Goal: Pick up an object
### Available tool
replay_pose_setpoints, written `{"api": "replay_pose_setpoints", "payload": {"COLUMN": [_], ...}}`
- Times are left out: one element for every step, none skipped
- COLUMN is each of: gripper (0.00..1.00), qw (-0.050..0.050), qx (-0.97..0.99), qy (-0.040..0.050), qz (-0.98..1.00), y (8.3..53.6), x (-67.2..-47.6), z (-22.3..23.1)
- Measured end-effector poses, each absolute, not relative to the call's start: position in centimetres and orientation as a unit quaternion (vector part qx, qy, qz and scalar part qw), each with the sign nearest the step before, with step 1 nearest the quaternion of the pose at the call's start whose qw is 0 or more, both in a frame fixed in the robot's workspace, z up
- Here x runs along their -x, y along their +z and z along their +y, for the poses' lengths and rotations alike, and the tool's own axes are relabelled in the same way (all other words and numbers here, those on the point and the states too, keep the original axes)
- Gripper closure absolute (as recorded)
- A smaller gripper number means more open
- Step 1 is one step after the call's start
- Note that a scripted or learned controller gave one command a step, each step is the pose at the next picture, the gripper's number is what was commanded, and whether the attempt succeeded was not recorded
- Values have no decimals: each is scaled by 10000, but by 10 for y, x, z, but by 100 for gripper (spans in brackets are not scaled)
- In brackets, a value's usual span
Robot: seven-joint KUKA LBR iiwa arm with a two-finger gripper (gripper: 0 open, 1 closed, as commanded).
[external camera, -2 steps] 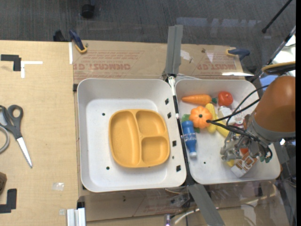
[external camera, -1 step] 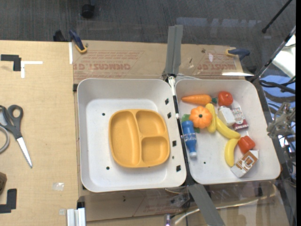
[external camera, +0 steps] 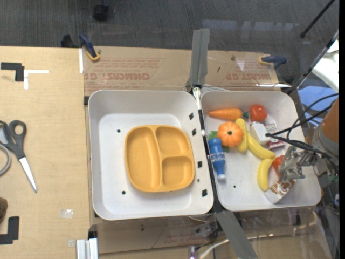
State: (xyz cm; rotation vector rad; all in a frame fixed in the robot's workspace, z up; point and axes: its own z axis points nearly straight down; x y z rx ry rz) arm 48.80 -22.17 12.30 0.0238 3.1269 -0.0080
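On the wooden table (external camera: 43, 198) sit two shallow white bins side by side. The left bin (external camera: 102, 144) holds a yellow divided tray (external camera: 159, 158) lying flat near its middle. The right bin (external camera: 237, 196) holds the loose things. At its 12 o'clock edge lies a carrot (external camera: 226, 113), and just to the 3 o'clock side of that a red tomato (external camera: 258, 113). Below the carrot sits a small orange pumpkin (external camera: 230, 134), touching a blue bottle (external camera: 217, 157) that lies on its side toward 7 o'clock of the pumpkin, along the bin's left wall. A yellow banana (external camera: 254, 144) curves from beside the pumpkin toward 4 o'clock, and a second banana (external camera: 263, 174) lies below it, near the bin's 5 o'clock area. A white packet with red print (external camera: 263, 129) rests between the tomato and the first banana.

The pincer (external camera: 291, 169) reaches in from 3 o'clock and hangs low over the bin's 4 o'clock corner, just beside the second banana, above a red-and-white wrapper (external camera: 280, 189) and a small red item (external camera: 277, 162). Whether its fingers are spread or pressed together I cannot tell.

A pair of scissors (external camera: 21, 150) lies on the table at 9 o'clock, well apart from the bins.
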Motion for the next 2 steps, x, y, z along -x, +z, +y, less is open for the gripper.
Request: {"api": "replay_pose_setpoints", "payload": {"gripper": [0, 0], "qw": [62, 109], "qx": [-73, -314], "qy": [-21, -14], "qz": [10000, 9994], "y": [122, 115], "x": [-487, -570], "z": [-221, -163]}}
